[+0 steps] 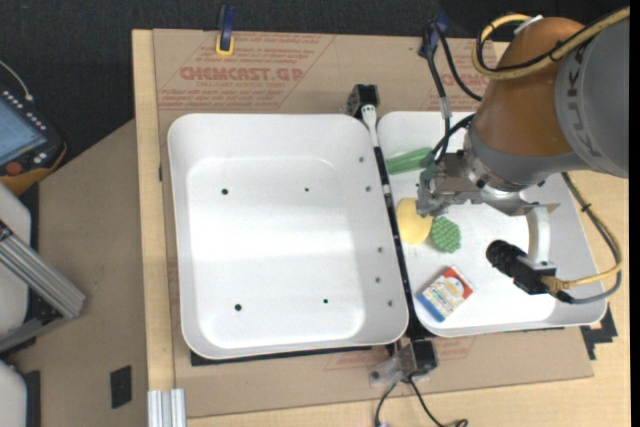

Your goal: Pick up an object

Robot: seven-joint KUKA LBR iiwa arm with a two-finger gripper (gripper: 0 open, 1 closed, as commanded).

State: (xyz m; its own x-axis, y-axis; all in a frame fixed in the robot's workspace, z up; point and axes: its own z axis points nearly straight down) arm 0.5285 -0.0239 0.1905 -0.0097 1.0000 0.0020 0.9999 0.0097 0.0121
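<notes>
Gripper (428, 203) right at the yellow lump (411, 223).
You'd take its rounded middle; looks light, smooth (maybe slippery); pincer apart or together, can't tell.

Bench: board (250, 65) lies under both bins. L bin (270, 235) & R bin (490, 315) sit side by side, inner walls meeting along centre line. 4 items in R bin, all in its left half. Long flat item (408, 160) at rear, near dividing wall. Rounded item (410, 223) in front of it, against dividing wall. Bumpy item (446, 236) just right of rounded item, touching it. Packet (445, 294) nearest front edge, in front of bumpy item, apart from other 3. Gripper (432, 198) over R bin betw. long flat item & rounded item; arm (540, 105) covers bin's rear right.
</notes>
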